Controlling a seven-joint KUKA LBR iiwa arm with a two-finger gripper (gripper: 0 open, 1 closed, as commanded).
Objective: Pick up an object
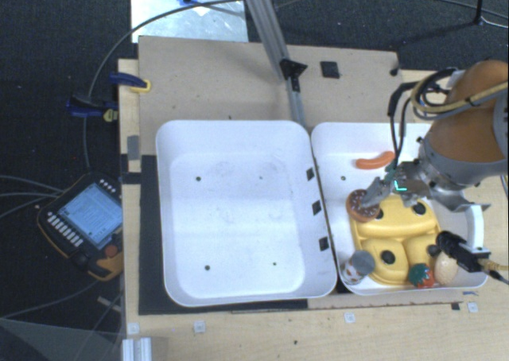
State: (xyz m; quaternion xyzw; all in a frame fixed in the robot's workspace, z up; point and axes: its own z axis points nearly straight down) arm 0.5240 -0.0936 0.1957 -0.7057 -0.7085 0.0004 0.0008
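Note:
My gripper [385,189] hangs low in the right bin [334,153], reaching in from the right with a teal light on its body. It sits just above a brown ring-shaped toy [362,205] that rests on the left shoulder of a large yellow plastic toy [394,234]. An orange sausage-shaped piece [372,162] lies on the bin floor just behind the gripper. At the bin's front lie a grey ball [363,262], a green and red piece [419,274] and a beige egg shape [445,269].
The left bin [179,272] stands beside the right one, with black clips along their shared wall. A grey pole [266,17] slants in from the back. A teach pendant [83,220] and cables lie left of the bench.

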